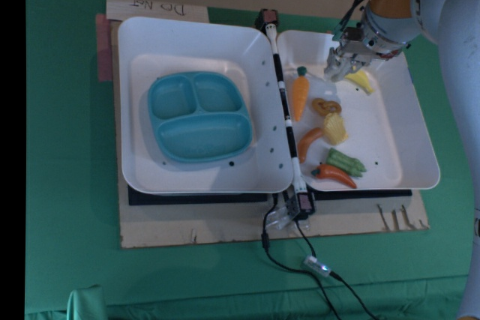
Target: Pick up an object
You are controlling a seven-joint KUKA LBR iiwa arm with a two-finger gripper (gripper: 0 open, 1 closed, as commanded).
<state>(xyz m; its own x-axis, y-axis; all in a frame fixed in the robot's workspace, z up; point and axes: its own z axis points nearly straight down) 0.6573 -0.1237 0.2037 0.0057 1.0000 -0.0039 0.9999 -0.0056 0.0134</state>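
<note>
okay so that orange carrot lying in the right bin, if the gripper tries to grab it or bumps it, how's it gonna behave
The carrot looks like a smooth moulded toy, so it is probably stiff and light for its size. Its glossy, tapering body may let it slip out toward the thin end under a pinch. Lying on its rounded side on the flat bin floor, it could roll or swing around if nudged.

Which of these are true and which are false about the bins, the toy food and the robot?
1. The blue plate lies in the left bin. True.
2. The carrot lies on the plate. False: it lies in the right bin, near the divider.
3. The gripper hangs over the right bin. True.
4. The gripper is right above the red pepper. False: the pepper lies at the bin's near end, the gripper at the far end.
5. The plate has three compartments. True.
</note>
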